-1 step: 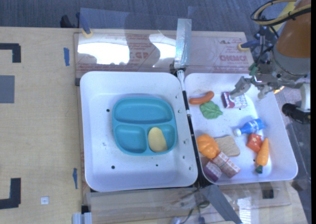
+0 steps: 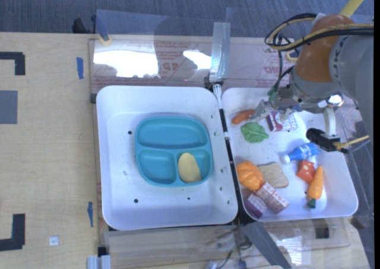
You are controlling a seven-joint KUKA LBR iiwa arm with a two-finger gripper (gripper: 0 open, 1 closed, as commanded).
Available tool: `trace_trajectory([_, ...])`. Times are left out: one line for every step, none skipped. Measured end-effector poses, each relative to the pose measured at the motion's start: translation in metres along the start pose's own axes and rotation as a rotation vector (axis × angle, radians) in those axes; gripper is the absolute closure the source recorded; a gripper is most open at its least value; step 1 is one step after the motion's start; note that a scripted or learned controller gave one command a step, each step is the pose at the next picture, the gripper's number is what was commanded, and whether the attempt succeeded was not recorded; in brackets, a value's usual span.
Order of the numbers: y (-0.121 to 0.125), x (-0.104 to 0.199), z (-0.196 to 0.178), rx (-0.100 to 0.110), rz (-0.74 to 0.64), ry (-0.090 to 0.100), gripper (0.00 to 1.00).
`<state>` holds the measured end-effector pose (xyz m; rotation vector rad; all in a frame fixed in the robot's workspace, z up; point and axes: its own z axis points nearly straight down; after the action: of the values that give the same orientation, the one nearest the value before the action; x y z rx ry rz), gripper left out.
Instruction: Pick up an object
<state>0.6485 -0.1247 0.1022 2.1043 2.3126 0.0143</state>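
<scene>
The pincer [image 2: 274,107] hangs low over the right bin's [image 2: 350,199] far edge, among a small orange piece [image 2: 242,117], a green leaf [image 2: 255,133] and a red-and-white packet [image 2: 275,122], seemingly poised to choose one; whether it grips anything cannot be told.
</scene>
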Motion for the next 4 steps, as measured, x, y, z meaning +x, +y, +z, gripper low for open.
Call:
trace_trajectory([0.018, -0.019, -0.005, 0.014, 0.174, 0.003, 0.00])
trace_trajectory([-0.004, -0.015, 0.004, -0.011, 0.179, -0.005, 0.00])
trace_trajectory([-0.002, -0.016, -0.009, -0.017, 0.178, -0.008, 1.00])
trace_trajectory([-0.003, -0.016, -0.007, -0.014, 0.179, -0.008, 0.00])
